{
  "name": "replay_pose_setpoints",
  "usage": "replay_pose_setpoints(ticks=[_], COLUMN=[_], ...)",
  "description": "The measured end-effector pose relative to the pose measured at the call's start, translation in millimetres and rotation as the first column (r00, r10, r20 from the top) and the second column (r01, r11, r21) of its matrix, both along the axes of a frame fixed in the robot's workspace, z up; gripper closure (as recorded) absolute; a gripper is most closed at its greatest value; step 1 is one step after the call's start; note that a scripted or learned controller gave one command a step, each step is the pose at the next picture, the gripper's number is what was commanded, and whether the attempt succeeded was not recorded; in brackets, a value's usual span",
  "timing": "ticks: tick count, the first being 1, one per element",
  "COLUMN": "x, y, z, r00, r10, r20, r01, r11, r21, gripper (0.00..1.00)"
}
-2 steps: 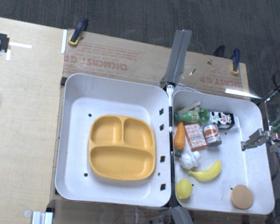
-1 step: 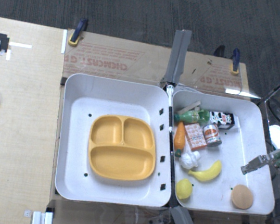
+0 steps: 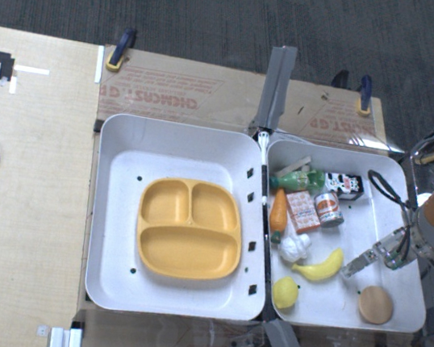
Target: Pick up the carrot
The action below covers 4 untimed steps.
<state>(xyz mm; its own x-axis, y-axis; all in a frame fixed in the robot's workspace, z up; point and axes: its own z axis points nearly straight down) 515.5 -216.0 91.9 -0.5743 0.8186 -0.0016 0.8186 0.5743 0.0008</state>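
Orange carrot lies untouched beside the red box; my gripper, jaws spread, must approach.

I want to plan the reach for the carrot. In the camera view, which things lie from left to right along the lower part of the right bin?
Lemon → banana → tool → round tan disc. The carrot lies above this row, at the bin's left wall.

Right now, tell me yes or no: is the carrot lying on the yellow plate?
No. The carrot lies in the right bin against its left wall, while the yellow plate sits in the left bin.
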Motion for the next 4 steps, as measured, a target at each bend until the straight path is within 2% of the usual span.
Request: replay_pose_setpoints(ticks=[1, 2, 3, 4], x=[-11.2, -11.2, -34.4, 20.3], y=[52.2, 52.1, 87.1, 33.0], z=[-0.5, -0.5, -0.3, 233.9], r00=[0.984, 0.984, 0.865, 0.838], r10=[0.18, 0.18, 0.501, 0.545], r20=[-0.002, -0.002, -0.001, 0.001], r01=[-0.18, -0.18, -0.501, -0.545], r11=[0.984, 0.984, 0.865, 0.838], r21=[0.001, 0.001, 0.001, -0.002], gripper=[0.0, 0.0, 0.0, 0.0])
